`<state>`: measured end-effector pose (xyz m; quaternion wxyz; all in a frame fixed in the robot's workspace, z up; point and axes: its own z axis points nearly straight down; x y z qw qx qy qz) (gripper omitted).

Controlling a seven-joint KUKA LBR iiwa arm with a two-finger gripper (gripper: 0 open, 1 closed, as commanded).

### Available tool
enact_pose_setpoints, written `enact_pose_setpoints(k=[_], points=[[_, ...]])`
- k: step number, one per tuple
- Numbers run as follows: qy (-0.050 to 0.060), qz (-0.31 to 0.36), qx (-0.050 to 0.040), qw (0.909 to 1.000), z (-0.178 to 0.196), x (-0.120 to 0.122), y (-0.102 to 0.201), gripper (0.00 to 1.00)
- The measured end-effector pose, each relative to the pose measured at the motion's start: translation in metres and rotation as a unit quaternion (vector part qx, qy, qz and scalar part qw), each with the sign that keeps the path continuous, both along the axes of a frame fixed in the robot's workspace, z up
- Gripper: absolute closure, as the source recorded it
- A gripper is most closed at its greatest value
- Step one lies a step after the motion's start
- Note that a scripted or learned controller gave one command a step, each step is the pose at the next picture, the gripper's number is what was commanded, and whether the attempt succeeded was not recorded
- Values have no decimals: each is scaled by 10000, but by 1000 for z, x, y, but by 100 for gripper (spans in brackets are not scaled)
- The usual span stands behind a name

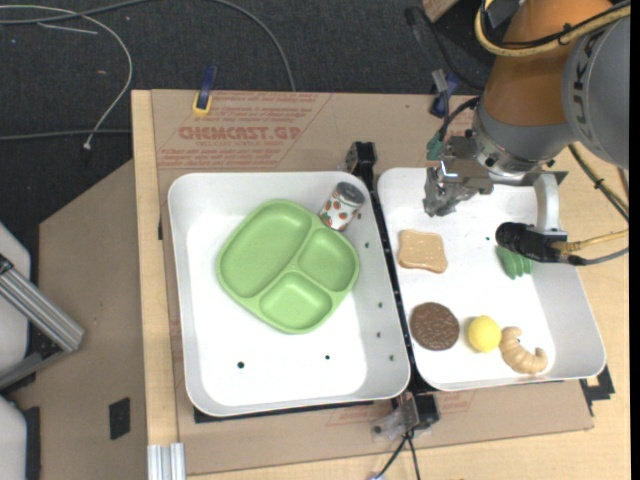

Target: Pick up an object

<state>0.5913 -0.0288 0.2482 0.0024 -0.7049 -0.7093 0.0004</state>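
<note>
A: Start big. What's on the table (150,268)?

B: Two white bins. The left bin (200,348) holds a green divided plate (288,264), with a small printed cup (342,205) lying tipped at the plate's upper right edge. The right bin (580,338) holds the toy food: a slice of bread (422,251), a brown round patty (435,325), a croissant (524,350), a yellow lemon (484,334) and a green piece (515,261) partly under a black fitting

A: And the tool (441,196)?

B: It hangs over the far left part of the right bin, just above the bread, nothing between its tips. Whether it's spread or closed I cannot tell from this angle

A: So the bread is the likely pick?

B: I'd judge so, being nearest. It looks like light, stiff plastic, flat and lying down, so it offers little height. Best to pinch across its narrower width, tips going low beside both edges. The lemon seems round and smooth, likelier to roll or squirt out
</note>
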Motion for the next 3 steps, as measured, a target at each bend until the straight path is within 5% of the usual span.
enact_pose_setpoints(k=[2,3], points=[[-27,-5,-8,10000,-9,17,106,100],[-25,-23,-12,10000,-8,17,103,0]])
